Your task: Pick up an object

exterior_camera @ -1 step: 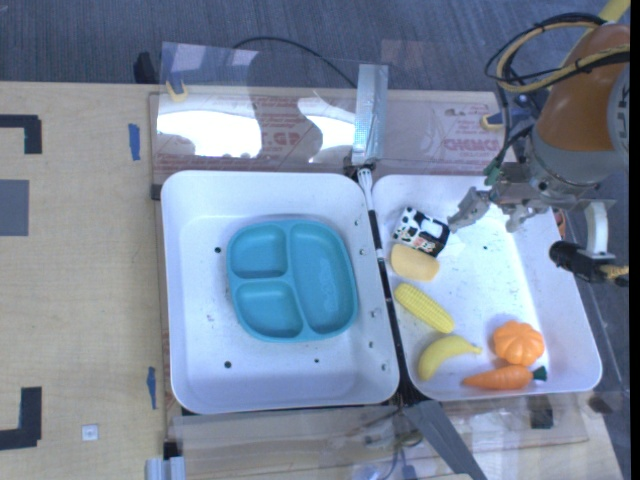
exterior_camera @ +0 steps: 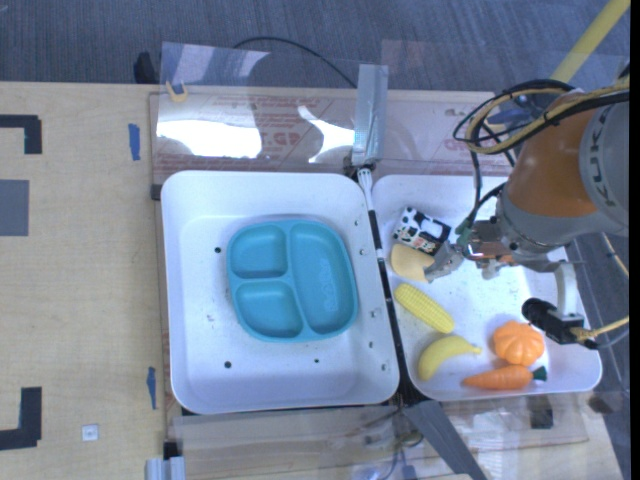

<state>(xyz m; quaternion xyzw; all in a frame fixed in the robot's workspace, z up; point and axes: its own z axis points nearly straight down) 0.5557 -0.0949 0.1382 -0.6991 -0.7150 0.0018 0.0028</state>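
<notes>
Right now — gripper [exterior_camera: 447, 261] just above corn cob [exterior_camera: 423, 307], not touching.

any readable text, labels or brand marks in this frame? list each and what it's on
"KU": dark letters on the grey arm at the right edge, cut off by the frame.
Black-and-white carton in the right bin: printed pattern, too small to read.
Clear panel behind the bins: faint reddish print, too blurred to read.
Blue divided plate in the left bin: no text visible.
</notes>
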